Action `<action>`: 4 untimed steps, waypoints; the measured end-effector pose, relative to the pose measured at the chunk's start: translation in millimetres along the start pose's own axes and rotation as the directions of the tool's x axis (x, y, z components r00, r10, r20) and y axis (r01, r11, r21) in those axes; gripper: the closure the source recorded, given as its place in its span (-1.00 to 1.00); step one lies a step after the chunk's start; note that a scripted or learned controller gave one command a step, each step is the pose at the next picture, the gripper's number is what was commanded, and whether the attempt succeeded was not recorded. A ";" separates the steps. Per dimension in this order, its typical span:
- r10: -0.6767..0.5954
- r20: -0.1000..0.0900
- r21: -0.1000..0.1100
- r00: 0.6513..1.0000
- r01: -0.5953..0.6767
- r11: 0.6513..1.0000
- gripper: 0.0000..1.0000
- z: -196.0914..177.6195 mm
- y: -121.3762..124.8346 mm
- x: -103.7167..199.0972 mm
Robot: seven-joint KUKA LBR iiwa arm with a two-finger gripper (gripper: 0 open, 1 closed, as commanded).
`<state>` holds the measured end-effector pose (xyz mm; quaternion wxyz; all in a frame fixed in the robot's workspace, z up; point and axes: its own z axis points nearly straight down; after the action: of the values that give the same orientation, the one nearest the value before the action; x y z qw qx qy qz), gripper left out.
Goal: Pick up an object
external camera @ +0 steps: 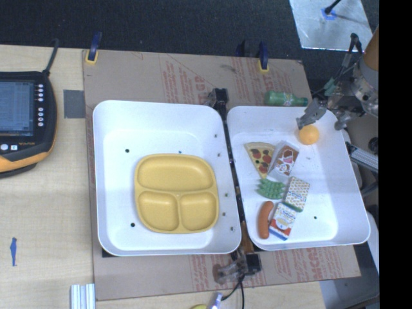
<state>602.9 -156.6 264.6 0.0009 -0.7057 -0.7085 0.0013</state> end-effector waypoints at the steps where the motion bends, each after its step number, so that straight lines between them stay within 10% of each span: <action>1: -0.001 0.000 0.003 1.000 0.001 1.000 -1.00 158.9 53.2 59.3; 2: -0.001 0.001 0.002 1.000 0.001 1.000 -1.00 173.3 0.3 44.4; 4: -0.001 0.001 0.002 1.000 0.001 1.000 -1.00 172.8 10.3 50.2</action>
<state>612.5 -106.5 91.7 0.0012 -0.7055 -0.7087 0.0021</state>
